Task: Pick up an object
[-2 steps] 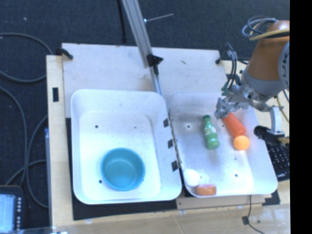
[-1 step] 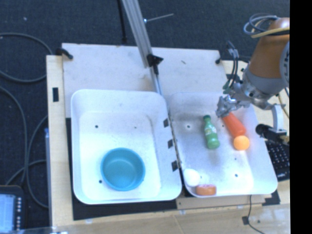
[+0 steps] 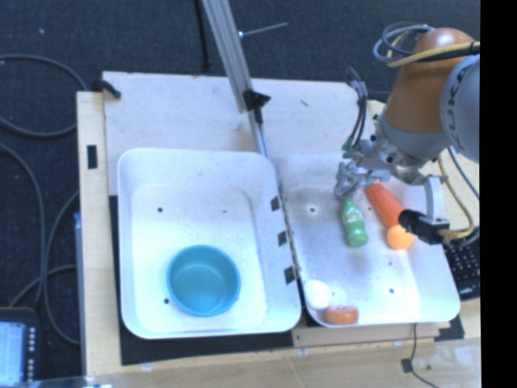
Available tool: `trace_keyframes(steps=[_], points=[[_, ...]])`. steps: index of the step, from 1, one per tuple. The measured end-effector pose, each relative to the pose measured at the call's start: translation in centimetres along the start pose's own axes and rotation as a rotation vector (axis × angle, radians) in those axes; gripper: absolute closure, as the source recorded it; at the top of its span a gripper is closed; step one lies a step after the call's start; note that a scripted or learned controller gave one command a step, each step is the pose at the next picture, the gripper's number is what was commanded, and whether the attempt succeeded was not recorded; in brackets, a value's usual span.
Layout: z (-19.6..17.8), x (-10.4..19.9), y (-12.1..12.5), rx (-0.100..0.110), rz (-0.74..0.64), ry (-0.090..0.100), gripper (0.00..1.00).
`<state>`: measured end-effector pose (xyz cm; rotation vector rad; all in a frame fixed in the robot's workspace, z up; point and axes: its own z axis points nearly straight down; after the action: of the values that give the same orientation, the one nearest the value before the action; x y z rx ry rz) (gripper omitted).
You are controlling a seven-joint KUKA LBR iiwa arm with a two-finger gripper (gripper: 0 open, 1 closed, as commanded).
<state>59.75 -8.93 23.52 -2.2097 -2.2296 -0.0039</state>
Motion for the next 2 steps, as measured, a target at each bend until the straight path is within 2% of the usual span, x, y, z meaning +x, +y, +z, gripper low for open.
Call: trace_keyframes(steps=[1, 2], points=[[-0.6, 6.3, 0.6, -0.002, -0.002, 0.000, 1.00], [-0.6, 10.7, 0.7, -0.003, 0.000, -0.002, 1.00]])
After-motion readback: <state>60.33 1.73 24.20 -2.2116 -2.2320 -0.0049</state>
